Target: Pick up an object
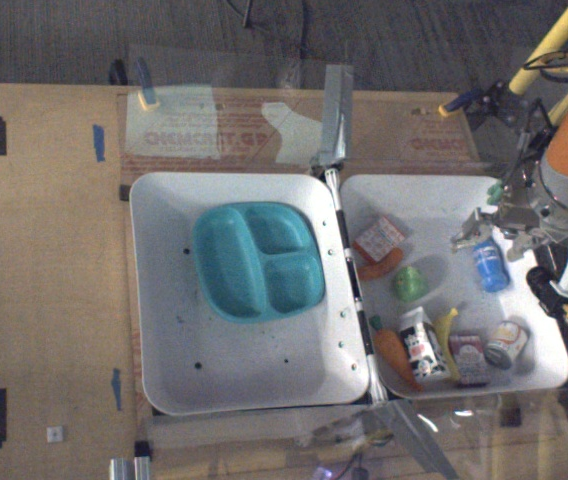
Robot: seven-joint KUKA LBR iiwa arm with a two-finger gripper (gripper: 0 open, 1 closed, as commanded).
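Two bins stood side by side on the worktop (pixel 44 318), their inner rims touching. The left bin (pixel 164 368) held a divided tray (pixel 259 261) near its centre. The right bin (pixel 434 203) held the remaining objects: a packet (pixel 380 237) near the left wall with a carrot (pixel 379 264) just before it, a round fruit (pixel 411 283) near the middle, and a bottle (pixel 490 266) toward the right wall. Along the front edge lay, from left to right, a second carrot (pixel 392 353), a carton (pixel 421 345), a banana (pixel 445 330), a small box (pixel 467 354) and a can (pixel 507 342). The gripper (pixel 499 223) hung above the bin's rear right part, just behind the bottle.
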